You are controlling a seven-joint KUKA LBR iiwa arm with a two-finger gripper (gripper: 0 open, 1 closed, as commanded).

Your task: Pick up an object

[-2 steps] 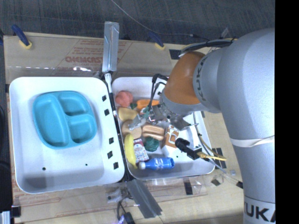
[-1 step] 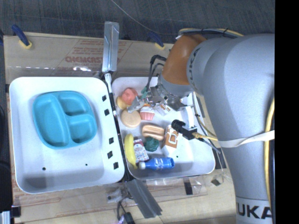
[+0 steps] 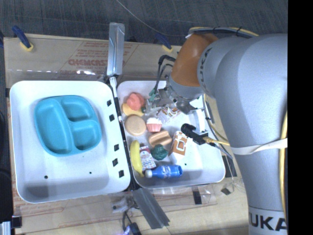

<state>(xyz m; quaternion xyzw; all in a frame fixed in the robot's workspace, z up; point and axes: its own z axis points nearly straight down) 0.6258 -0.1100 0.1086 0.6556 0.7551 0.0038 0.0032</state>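
Across the right side of the view I see the large grey KUKA arm (image 3: 244,106) with its orange band (image 3: 188,62), reaching over the right-hand shallow white bin (image 3: 215,173). Its lettering "KUKA" reads near the lower edge. The brown cardboard-covered counter (image 3: 58,53) under both bins carries red print, too faint for me to read with confidence.

The left-hand shallow white bin (image 3: 24,180) holds one turquoise plastic divided tray (image 3: 67,123), lying flat.

The right bin holds the candidate objects, crowded together: a yellow plastic banana (image 3: 136,157) along the left wall, a blue plastic bottle with a white label (image 3: 165,171) near the front wall, a round tan bun-like piece (image 3: 135,125), a pink rounded piece (image 3: 134,101), a tan oblong piece (image 3: 159,138), an orange-and-white small carton (image 3: 180,145), a small pink-and-white cupcake toy (image 3: 154,125) and a dark green rounded piece (image 3: 159,152). Label text on the bottle and carton is too small to read.

The gripper (image 3: 164,102) hangs low over the far part of the right bin, close to the pink piece and the cupcake. I cannot tell its state; clutter and cabling hide it.

My judgement: nothing is seen lifted, every object appears to rest in the bin, so the pick is not yet shown done. Closing on one item and raising it clear remain.
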